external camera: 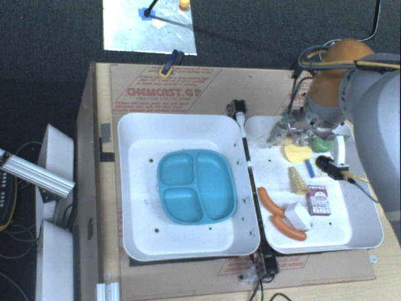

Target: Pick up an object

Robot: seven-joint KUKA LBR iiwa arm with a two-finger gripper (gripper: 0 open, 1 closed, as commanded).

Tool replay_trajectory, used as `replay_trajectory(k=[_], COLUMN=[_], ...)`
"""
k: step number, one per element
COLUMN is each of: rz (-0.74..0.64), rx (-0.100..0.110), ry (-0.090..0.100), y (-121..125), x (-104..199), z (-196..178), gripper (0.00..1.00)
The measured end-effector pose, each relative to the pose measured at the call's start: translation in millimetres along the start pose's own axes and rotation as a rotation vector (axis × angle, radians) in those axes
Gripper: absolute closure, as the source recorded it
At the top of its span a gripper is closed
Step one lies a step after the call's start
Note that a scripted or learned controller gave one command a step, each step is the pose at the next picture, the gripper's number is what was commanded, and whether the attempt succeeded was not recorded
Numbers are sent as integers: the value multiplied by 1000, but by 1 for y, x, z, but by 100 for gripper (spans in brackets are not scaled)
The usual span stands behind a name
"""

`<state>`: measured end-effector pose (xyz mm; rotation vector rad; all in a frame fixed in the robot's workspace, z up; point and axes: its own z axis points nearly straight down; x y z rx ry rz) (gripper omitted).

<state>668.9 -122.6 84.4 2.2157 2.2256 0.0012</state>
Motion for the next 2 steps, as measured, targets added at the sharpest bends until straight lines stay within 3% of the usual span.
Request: replay_trajectory(k=[1, 2], rz=[-2, -3], rx=[17, 15], ry=[1, 2], y=[-3, -3], x=[-1, -1], z=[-9, -9], gripper=[100, 0])
